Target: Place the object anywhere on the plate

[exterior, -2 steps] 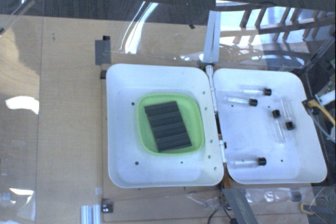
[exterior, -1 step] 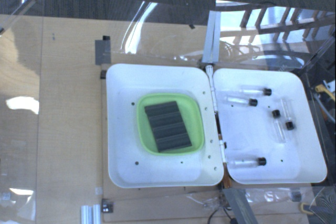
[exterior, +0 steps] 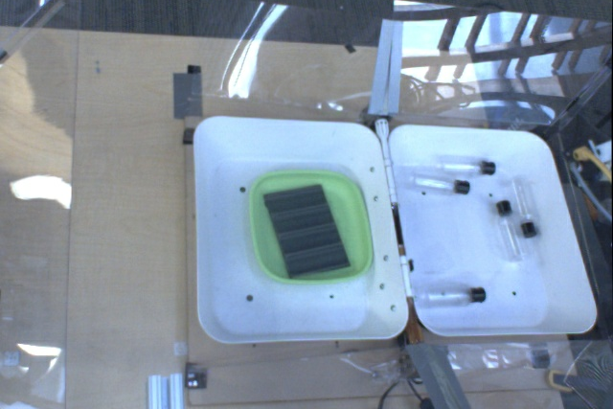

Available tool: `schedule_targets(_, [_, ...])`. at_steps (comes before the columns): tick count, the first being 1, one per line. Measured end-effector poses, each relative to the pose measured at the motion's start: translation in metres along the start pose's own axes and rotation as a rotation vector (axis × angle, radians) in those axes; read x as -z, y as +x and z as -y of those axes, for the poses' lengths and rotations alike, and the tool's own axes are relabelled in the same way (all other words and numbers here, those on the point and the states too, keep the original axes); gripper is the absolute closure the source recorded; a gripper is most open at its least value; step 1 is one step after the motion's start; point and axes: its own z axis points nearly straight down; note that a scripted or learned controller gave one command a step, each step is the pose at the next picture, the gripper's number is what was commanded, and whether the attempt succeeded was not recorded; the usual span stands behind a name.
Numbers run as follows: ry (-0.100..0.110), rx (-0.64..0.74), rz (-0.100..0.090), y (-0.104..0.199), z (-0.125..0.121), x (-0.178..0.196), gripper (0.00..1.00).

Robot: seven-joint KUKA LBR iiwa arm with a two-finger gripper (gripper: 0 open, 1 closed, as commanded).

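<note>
Resting on plate: dark ridged block point(exterior: 306, 231), flat at the middle of the green square plate point(exterior: 357, 215).
Left bin point(exterior: 220, 302): holds the plate.
Right bin point(exterior: 556, 292): black-capped clear vials point(exterior: 450, 298), scattered far, right and near.
Gripper: its state is impossible to judge.

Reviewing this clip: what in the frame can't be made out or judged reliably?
- The clear plastic tubes with black caps in the right white bin: their see-through bodies fade into the white floor, so lengths and exact count are uncertain.
- The dark grey ribbed rectangular block on the square green plate: too small to identify, and the slanted view leaves unclear whether it lies flat.
- Objects at the right edge: cut off by the frame.
</note>
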Motion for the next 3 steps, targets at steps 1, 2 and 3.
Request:
schedule_targets(1, [-0.004, 0.0, -0.005, 0.001, 0.0, 0.038, 0.0])
schedule_targets(2, [-0.004, 0.001, -0.005, 0.001, -0.001, 0.056, 0.0])
schedule_targets(3, [0.003, 0.017, 0.001, 0.007, -0.001, -0.038, 0.0])
